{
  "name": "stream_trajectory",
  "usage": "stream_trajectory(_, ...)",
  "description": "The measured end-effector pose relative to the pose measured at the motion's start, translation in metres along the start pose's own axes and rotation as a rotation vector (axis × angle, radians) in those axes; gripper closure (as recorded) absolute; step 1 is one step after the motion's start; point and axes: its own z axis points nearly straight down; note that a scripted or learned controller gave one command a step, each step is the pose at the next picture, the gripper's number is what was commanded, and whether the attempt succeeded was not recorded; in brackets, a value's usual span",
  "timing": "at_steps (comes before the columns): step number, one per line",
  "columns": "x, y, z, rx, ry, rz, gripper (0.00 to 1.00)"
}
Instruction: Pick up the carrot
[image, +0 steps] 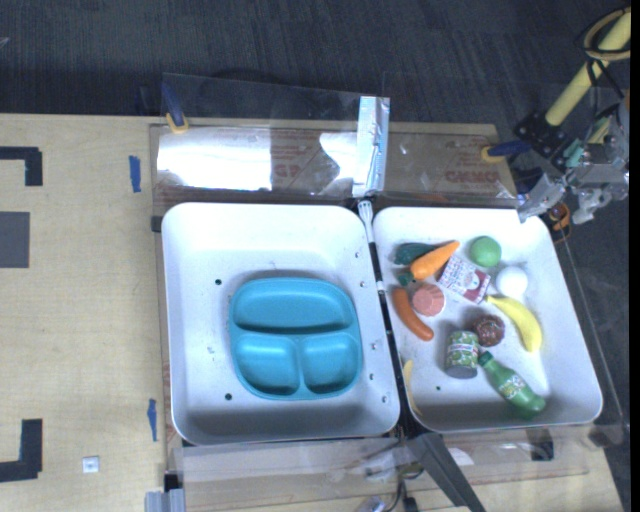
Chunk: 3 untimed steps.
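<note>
From my remote station I look down on two white bins set side by side. The gripper (560, 200) hangs at the far right corner of the right bin (580, 395), just past its rim and well apart from the toys. Whether the tool is wide, narrow or holding anything I cannot tell; the assembly is a tangle of cable and metal at this distance.

The carrot (436, 260) lies near the bin's far left side, its orange body tilted, its green top (410, 253) pointing toward the divider. It touches or nearly touches a small red-and-white carton (466, 278) on its near side; a second orange piece (411, 313) lies closer to me, easy to mistake for the target. A green ball (485, 250), a white egg (511, 282), a banana (522, 322), a can (461, 352) and a green bottle (513, 387) crowd the rest.

The left bin (190, 330) carries a blue divided tray (296, 335), presumably there as a drop-off spot.

I judge the pick not yet begun. The reach will have to cross toward the divider and come down along the carrot's slant, where the carton may foul one side.
</note>
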Motion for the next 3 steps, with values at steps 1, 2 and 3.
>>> stream_trajectory(1,0.058,-0.023,0.032,0.001,0.001,-0.194,0.0)
stream_trajectory(2,0.103,0.009,0.102,0.007,0.001,-0.045,0.0)
stream_trajectory(3,0.103,0.011,0.087,-0.002,0.0,-0.047,1.0)
